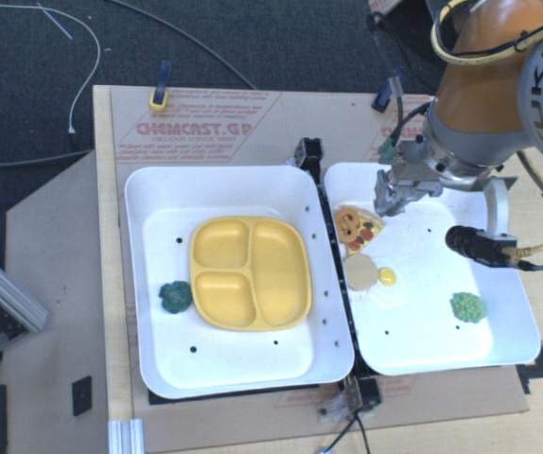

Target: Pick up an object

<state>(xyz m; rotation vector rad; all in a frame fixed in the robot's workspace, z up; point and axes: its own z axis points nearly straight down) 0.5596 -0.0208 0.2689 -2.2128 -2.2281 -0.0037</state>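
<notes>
Orange-red toy [357,226] lies just beside (below-left of) pincer [392,200] — right bin [499,348].

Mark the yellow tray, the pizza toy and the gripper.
yellow tray [251,274]: camera view, central divider.
pizza toy [355,227]: camera view, topped face.
gripper [392,200]: camera view, fingertip end, just right of the pizza toy.
</notes>
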